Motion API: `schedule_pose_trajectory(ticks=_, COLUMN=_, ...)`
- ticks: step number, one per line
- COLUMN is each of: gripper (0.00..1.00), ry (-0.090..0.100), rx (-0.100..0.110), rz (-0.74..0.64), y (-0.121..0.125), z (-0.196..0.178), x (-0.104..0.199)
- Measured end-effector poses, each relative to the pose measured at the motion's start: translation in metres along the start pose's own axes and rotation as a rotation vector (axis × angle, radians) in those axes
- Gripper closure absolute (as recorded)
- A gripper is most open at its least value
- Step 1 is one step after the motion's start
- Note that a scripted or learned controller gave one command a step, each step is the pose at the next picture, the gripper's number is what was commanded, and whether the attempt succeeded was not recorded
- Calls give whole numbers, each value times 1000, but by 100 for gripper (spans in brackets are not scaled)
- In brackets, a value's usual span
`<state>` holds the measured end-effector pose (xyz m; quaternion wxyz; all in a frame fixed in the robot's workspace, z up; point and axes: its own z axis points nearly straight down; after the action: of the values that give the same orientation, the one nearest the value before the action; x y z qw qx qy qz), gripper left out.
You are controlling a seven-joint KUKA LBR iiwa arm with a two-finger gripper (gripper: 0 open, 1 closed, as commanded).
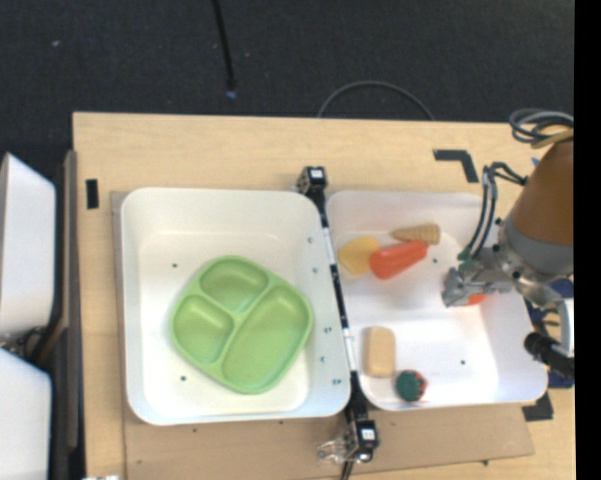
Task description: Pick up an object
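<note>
Arm sitting low over the right bin, nothing visibly held.

Bench [230, 148] is carrying two white bins. Left bin [150, 268], well left of the fingers, is holding a green divided plate [242, 323]. Right bin [420, 368] is sitting under the arm [545, 203], whose gripper [464, 290] is hovering by the bin's right side; can't tell if fingers are apart or together. Left of the fingers, near: red-orange piece [397, 259] touching a yellow piece [356, 255], tan piece [417, 234] just behind them. Nearer the camera, left of the fingers: tan block [380, 351], then a small green-and-red ball [410, 385] beside it.
</note>
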<state>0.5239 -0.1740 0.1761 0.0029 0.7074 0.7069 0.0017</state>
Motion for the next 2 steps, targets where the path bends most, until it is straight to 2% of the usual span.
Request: schedule_pose_trajectory(ticks=2, gripper=100, ry=-1, rx=-2, rz=-5, y=1, z=-105, x=-12)
